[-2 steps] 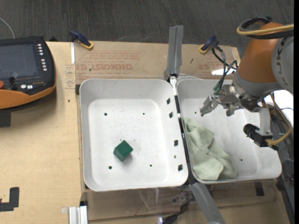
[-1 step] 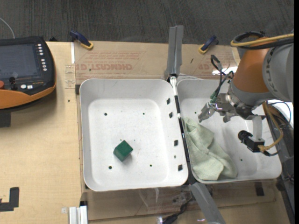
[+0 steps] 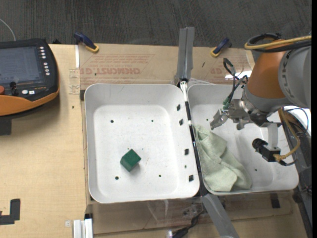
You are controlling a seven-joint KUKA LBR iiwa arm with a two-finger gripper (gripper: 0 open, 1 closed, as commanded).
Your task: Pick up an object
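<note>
A small green block (image 3: 131,160) lies in the left white bin (image 3: 99,133), toward its front. A crumpled pale green cloth (image 3: 218,161) rests in the right white bin (image 3: 282,182), against its left wall and front. My gripper (image 3: 228,122) hangs over the back half of the right bin, just above and behind the cloth. Its fingers are spread open and nothing sits between them. The grey arm with its orange band (image 3: 265,78) reaches in from the right, and cables trail beside the wrist.
A teach pendant (image 3: 25,78) lies on the bench at the far left. Two clamps (image 3: 86,42) (image 3: 220,46) hold a cardboard sheet (image 3: 124,66) behind the bins. A grey upright bar (image 3: 185,51) stands at the back, between the bins.
</note>
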